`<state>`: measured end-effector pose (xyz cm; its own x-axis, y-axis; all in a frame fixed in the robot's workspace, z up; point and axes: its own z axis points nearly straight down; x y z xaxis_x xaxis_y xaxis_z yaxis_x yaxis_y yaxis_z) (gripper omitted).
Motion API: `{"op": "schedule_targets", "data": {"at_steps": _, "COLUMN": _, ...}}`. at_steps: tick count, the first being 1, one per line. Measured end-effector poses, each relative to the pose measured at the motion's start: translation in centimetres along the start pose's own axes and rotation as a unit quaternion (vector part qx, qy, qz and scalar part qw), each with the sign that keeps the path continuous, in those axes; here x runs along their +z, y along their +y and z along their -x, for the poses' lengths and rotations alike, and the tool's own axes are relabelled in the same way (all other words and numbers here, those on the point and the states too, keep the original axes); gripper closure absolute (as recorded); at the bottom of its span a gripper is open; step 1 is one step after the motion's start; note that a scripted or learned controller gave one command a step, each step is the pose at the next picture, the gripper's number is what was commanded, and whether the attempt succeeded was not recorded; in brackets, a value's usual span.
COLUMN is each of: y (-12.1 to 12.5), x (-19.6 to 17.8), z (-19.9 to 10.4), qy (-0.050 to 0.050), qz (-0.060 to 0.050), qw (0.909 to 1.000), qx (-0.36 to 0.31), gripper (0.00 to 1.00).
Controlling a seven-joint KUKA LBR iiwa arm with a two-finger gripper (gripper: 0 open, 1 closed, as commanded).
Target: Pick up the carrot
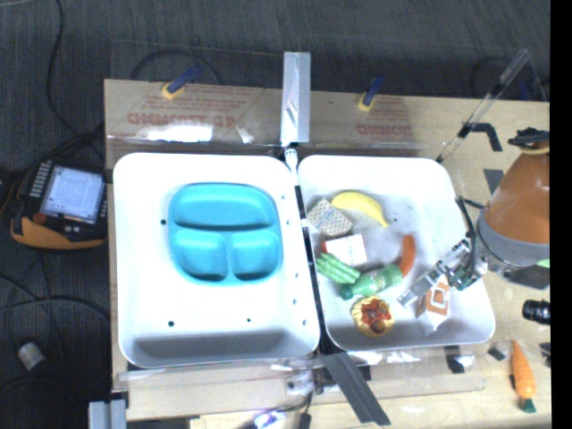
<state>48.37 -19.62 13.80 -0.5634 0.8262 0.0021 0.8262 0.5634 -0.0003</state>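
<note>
- The carrot (407,255) lies in the right bin (447,179), a slim orange stick standing nearly upright in the view, just right of the white block (349,248) and above the green vegetable (375,281).
- The gripper (436,284) hangs low over the same bin, below and right of the carrot, near it but not on it. Whether its pincer is apart or together cannot be told; the metal parts blur into each other.
- An orange-and-white piece (435,302) sits right under the gripper. Likely risk: a descent from here lands on that piece, not the carrot.
- The carrot is crowded: banana (359,206) above, green vegetable and white block beside. A grab aimed slightly left could nudge those or pinch 2 things at once.
- The carrot is thin and smooth, so a close across its length might let it roll or slip free.
- The left bin (134,266) holds a blue tray (223,231), well apart from the action.
- A second carrot-like thing (523,375) lies on the bench outside the bins, lower right; probably not the target.
</note>
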Motion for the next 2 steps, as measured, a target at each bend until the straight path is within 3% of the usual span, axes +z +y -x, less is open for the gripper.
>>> {"op": "schedule_targets", "data": {"at_steps": 1, "y": 5.3, "x": -3.8, "z": 2.5, "qy": -0.001, "qz": 0.001, "qw": 0.9900, "qx": -0.141, "gripper": 0.00}}
{"op": "schedule_targets", "data": {"at_steps": 2, "y": 11.3, "x": -2.7, "z": 1.0, "qy": -0.001, "qz": 0.002, "qw": 0.9326, "qx": -0.361, "gripper": 0.00}}
